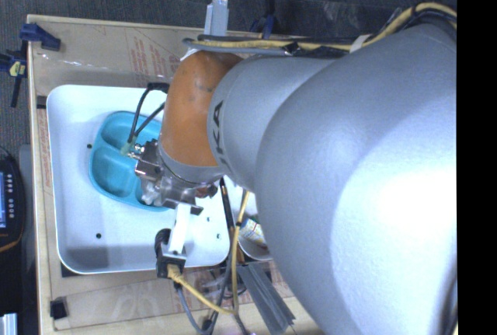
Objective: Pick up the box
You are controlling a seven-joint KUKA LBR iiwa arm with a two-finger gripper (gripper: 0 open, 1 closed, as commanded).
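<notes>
Camera view: arm (349, 170) over blue bowl (109, 164)

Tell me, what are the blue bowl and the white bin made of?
The bowl looks like plastic: smooth, one even bright blue, with a soft sheen. The bin is probably plastic too: glossy white with rounded, moulded corners. Neither can be told for sure from the look alone.

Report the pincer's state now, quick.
Pincer: cannot be told from this view. It is over the blue dish in the white bin.
</notes>
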